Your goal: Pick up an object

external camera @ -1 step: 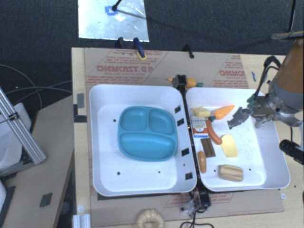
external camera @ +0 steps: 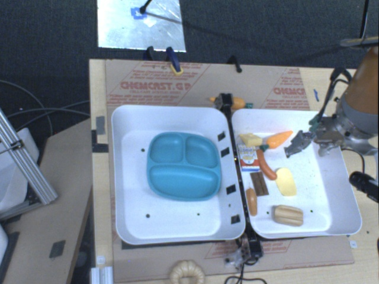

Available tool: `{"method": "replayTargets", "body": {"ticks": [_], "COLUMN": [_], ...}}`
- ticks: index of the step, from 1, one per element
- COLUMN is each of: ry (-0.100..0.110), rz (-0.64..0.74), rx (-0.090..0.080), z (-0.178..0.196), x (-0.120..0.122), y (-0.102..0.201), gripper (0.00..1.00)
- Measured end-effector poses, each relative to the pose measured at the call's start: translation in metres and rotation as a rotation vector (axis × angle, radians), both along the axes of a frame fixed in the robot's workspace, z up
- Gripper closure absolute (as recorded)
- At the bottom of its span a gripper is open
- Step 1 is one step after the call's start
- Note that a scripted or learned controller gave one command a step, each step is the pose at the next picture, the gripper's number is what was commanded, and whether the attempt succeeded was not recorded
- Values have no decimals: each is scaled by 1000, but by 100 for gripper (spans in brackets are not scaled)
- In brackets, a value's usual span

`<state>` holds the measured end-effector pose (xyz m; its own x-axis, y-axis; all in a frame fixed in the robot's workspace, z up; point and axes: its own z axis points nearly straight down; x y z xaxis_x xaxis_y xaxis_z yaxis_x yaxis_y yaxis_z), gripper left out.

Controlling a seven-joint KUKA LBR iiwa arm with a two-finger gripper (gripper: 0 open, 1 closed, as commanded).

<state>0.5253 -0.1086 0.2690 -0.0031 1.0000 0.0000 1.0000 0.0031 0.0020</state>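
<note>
Gripper [external camera: 298,144] hovers over the right bin [external camera: 337,185], near the carrot [external camera: 278,139]. We cannot tell its grasp state.

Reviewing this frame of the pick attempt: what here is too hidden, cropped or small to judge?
- Pincer, camera view: dark and small over the right bin; its opening cannot be judged.
- Arm: cut off by the right edge.
- Small printed card: print too small to read.
- Orange item behind the bins: partly covered by a black clamp.
- Beige ring: cropped by the bottom edge.
</note>
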Motion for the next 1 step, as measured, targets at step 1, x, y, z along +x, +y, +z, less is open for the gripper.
{"method": "replayTargets", "body": {"ticks": [1], "ry": [3], "rz": [-2], "rx": [0], "z": [-55], "x": [-8], "y": [-4], "gripper": [0]}}
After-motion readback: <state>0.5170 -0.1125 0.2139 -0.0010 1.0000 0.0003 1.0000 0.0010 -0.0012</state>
